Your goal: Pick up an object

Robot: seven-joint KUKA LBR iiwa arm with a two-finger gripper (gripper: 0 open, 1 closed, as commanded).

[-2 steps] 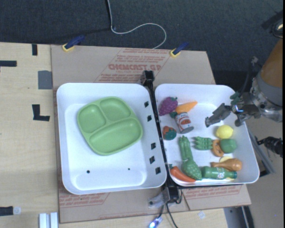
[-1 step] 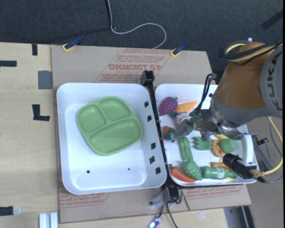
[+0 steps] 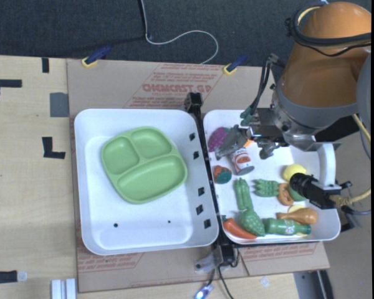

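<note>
Nearest you: the front edge of the worktop (image 3: 31, 254), with the bins' front rims just behind it and a carrot-like orange piece (image 3: 235, 230) at the right bin's front rim.
Bins, counted: two, side by side; left bin (image 3: 93, 229) and right bin (image 3: 324, 232).
Left bin holds: one green divided plate (image 3: 144, 164), three compartments, nothing in them.
Right bin holds: all the loose toy pieces. You can count roughly ten: a purple one (image 3: 217, 136), a small red-and-white can (image 3: 242, 161), a round teal-and-orange piece (image 3: 222, 175), two long green ones (image 3: 242, 194) and (image 3: 288, 227), a knobbly green one (image 3: 267, 188), a green bumpy one (image 3: 251, 222), the carrot-like piece, a yellow ball (image 3: 294, 172) and an orange-brown piece (image 3: 302, 215). Some overlap, so take the count as approximate.
Gripper: the gripper (image 3: 232, 141) sits low at the back-left of the right bin, between the purple piece and the can; you cannot tell from this angle whether it is spread or closed, and nothing is visibly held.
Step in hand: you are at the reach-and-grasp stage, by my reading; no piece is lifted.
Next move calls for: closing squarely on one piece, likely the purple one or the can, then lifting straight up; the neighbours lie close, so expect nudging.
</note>
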